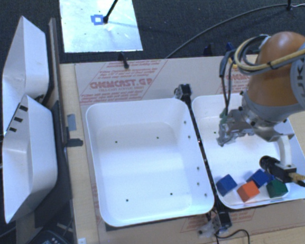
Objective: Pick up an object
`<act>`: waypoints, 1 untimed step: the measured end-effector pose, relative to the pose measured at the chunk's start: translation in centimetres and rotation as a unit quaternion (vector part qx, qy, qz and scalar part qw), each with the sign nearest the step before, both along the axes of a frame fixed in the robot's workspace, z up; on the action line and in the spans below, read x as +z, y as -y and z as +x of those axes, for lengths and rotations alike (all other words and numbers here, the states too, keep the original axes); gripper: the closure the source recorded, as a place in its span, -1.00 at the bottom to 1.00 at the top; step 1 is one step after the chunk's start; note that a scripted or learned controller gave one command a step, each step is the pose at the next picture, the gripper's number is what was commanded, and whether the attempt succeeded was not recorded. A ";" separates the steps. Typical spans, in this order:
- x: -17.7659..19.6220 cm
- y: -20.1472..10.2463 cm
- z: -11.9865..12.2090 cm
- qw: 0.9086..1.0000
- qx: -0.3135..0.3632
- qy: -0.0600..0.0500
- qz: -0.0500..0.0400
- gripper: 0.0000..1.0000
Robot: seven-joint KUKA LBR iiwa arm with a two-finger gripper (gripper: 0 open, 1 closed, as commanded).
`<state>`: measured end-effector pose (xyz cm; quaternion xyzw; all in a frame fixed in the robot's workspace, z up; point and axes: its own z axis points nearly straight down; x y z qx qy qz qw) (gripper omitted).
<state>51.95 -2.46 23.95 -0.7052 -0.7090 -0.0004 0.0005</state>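
Four small blocks are seen low in the frame, gathered at the lower edge of the right bin [212, 140]: a blue block [226, 184] toward the left, an orange block [248, 190] just right of it, a second blue block [261, 177] above and right of the orange one, and a green block [277, 188] at the far right of the group. The second blue block appears to touch the orange and green ones, while the first blue block lies slightly apart. A black cylindrical fitting [273, 166] with a yellow cable is seen just above the green block.

The gripper [225, 133] is found in the middle of the right bin, well above the blocks in the frame, at the end of the grey arm [276, 81] with its orange band, which comes in from the right edge. Nothing is seen between its tips; whether it is spread or pressed together cannot be told, since its metal parts are blurred together.

The left bin [141, 114] is set beside the right one at the centre of the frame. Two further white bins [27, 140] are propped at the left edge, and a grey metal plate [98, 22] lies at the top.
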 end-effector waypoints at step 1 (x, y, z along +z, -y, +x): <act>-1.1 -4.7 -0.8 1.000 0.000 0.000 0.000 1.00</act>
